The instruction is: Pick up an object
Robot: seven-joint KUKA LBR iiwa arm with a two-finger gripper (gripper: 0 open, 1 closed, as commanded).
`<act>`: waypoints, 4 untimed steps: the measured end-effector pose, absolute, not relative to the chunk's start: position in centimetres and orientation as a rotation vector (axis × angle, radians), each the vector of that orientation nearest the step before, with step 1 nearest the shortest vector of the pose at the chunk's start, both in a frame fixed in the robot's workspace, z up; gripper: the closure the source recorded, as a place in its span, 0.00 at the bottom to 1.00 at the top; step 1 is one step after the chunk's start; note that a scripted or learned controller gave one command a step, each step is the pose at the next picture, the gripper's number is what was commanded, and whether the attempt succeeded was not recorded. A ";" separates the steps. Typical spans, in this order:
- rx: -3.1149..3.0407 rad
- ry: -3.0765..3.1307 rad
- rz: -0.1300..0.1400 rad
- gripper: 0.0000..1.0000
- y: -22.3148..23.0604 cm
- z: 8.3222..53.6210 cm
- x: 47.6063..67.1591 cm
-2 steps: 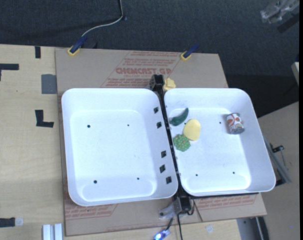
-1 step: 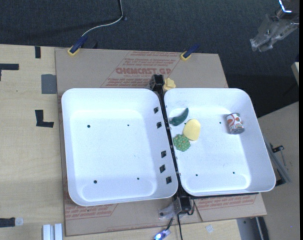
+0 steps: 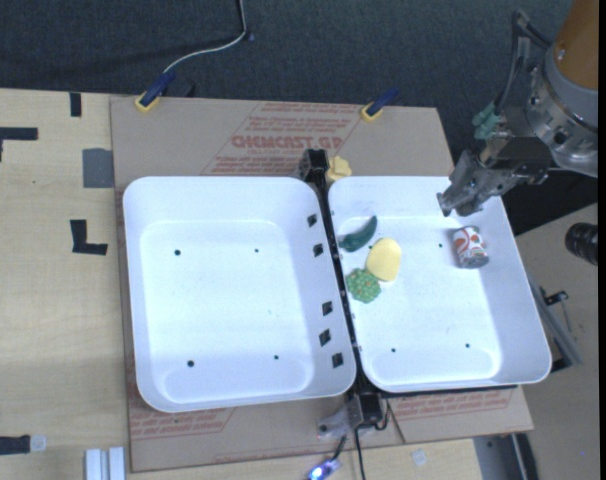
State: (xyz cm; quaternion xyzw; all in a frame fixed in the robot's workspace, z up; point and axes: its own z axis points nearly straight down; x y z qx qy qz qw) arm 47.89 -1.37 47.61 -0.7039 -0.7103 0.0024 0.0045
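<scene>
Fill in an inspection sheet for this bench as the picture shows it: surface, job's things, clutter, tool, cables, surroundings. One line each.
Surface: two white bins side by side on a cardboard sheet; left bin, right bin.
Job's things: all in the right bin: dark green curved piece, yellow rounded piece touching a green knobbly piece, and a small red and white can apart from them.
Clutter: nothing seen.
Tool: tool above the right bin's far right corner, close to the can, nothing seen between its fingers.
Cables: white cable beyond the bench.
Surroundings: blue and yellow clamps at the cardboard's far edge; dark floor behind.
</scene>
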 end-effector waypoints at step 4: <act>-2.220 -2.223 0.001 0.00 -3.2 53.5 50.1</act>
